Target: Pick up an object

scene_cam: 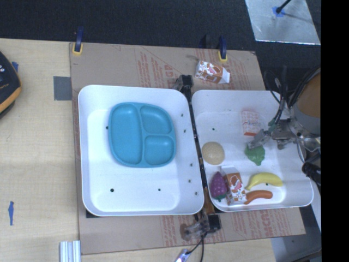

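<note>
- The counter (38,162) is light wood, with a sheet of brown cardboard (136,64) clamped on it beneath two white bins; dark floor lies beyond the far edge.
- The left bin (92,195) holds a blue divided plate (143,134), lying flat in the bin's far half.
- On the cardboard just beyond the bins lies a small red-and-white packet (212,72).
- The right bin (218,105) holds a tan round object (213,153) near its left wall, purple grapes (218,185) and a small carton (234,187) at the near edge, then a yellow banana (264,179) above an orange sausage-like piece (259,195).
- A pale red-and-white packet (250,123) lies farther back.
- A green object (254,155) sits mid-bin, right of the tan one.
- The end effector (258,142) hangs just above the green object; whether its fingers are parted or closed cannot be told.
</note>
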`<control>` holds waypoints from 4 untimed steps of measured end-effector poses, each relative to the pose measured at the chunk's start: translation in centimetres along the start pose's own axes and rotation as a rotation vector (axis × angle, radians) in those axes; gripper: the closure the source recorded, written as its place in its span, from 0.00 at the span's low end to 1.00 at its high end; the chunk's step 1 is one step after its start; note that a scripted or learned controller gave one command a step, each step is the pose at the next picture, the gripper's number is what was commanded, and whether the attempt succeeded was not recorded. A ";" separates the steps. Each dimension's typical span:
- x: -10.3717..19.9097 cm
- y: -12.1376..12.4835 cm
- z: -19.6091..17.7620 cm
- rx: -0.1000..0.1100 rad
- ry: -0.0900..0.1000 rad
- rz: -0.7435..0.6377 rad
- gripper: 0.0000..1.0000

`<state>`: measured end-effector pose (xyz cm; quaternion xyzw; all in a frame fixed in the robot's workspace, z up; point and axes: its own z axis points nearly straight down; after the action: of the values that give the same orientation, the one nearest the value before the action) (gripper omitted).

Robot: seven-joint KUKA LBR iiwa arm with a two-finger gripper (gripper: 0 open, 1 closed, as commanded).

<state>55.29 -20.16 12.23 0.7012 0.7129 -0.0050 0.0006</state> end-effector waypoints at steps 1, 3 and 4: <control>2.3 1.4 3.0 -0.002 0.008 0.011 0.00; 2.1 1.4 2.0 -0.001 0.006 0.007 0.00; 2.1 1.4 1.0 0.000 0.006 0.005 1.00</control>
<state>56.60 -18.09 11.25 0.7031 0.7111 -0.0032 -0.0015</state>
